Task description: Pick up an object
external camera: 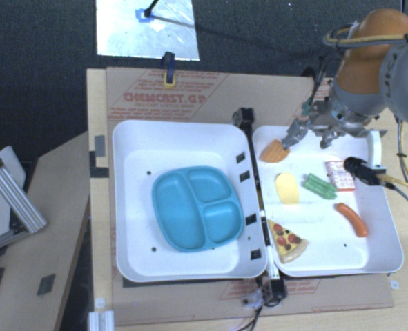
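Hand [307, 135] spread, nothing between fingers, poised over right bin [383, 254] beside orange piece [274, 152]. Nothing lifted; grasp and pickup remain.

Gripper [309, 135]: grey metal fingers, dull sheen; the arm [376, 57] above it carries a glossy orange band. Right bin [383, 257] below the gripper and left bin [131, 185] beyond it: smooth white plastic, faintly glossy. Divided tray [197, 209] in the left bin: smooth blue plastic, satin. Toy foods beneath the gripper, among them a yellow block [287, 188], a sausage [351, 220] and a pizza slice [286, 241]: moulded plastic, matt to slightly shiny. Board [169, 92] under the bins: matt brown cardboard, printed red.
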Tool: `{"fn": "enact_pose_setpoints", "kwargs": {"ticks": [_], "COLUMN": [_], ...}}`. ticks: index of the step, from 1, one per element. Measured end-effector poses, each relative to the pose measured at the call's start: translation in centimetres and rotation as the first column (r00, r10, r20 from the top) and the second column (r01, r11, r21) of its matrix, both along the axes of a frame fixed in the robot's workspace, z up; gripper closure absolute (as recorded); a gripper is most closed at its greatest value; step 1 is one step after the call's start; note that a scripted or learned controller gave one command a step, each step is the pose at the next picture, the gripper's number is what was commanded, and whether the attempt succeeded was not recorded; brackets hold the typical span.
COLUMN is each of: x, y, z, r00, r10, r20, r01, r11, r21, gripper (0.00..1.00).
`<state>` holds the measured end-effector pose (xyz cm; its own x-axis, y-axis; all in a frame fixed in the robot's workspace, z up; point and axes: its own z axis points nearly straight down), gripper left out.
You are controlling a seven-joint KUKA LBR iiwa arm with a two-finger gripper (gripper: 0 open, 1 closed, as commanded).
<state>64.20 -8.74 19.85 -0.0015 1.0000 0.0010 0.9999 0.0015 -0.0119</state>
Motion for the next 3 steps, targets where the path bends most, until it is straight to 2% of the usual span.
{"fn": "enact_pose_setpoints", "kwargs": {"ticks": [1, 2, 3], "x": [0.3, -0.5, -0.5], "y": [0.0, 0.0, -0.2], "z": [0.8, -5.1, -9.2], "r00": [1.000, 1.000, 1.000], "r10": [0.002, 0.000, 0.000], "r20": [0.013, 0.010, 0.010], "r01": [-0.002, 0.000, 0.000], "r11": [1.000, 1.000, 1.000], "r21": [-0.001, -0.001, -0.001], "gripper": [0.00, 0.00, 0.00]}}
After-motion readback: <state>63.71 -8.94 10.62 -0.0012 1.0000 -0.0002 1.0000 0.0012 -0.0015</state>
